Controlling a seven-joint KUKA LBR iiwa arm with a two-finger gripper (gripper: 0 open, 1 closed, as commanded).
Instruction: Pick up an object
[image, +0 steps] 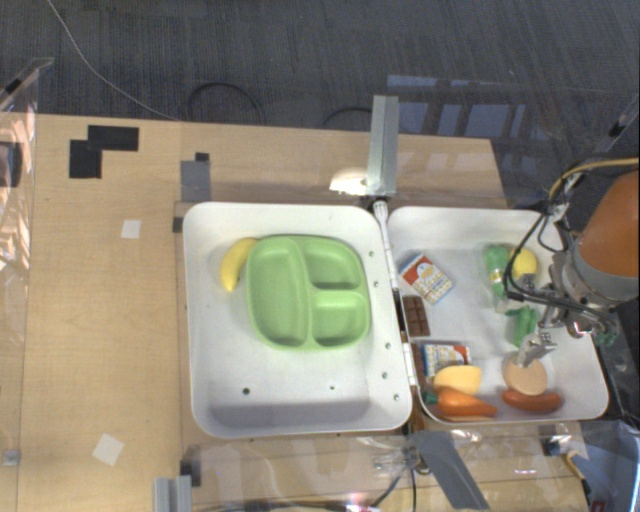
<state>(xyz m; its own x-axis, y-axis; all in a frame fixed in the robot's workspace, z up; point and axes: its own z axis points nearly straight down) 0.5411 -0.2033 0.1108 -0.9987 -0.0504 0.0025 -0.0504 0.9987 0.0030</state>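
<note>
My gripper (537, 352) hangs low in the right bin (470, 232), at its right side. Its tip is just above a round beige item (526, 380) and may be touching it; contact is not discernible. A green piece (521, 323) lies just left of the wrist. Nearby along the bin's front lie a brown sausage (532, 402), an orange carrot (465, 405) and a pale yellow lump (457, 378). At the bin's back right, a yellow lemon (525, 264) sits beside a green vegetable (497, 264). The arm covers the bin's right edge.
Two small printed boxes (427, 278) (443, 354) and a dark chocolate bar (415, 317) lie in the right bin's left half. The left bin (290, 405) holds a green divided plate (305, 291) and a banana (234, 262). A metal post (383, 145) stands behind the bins.
</note>
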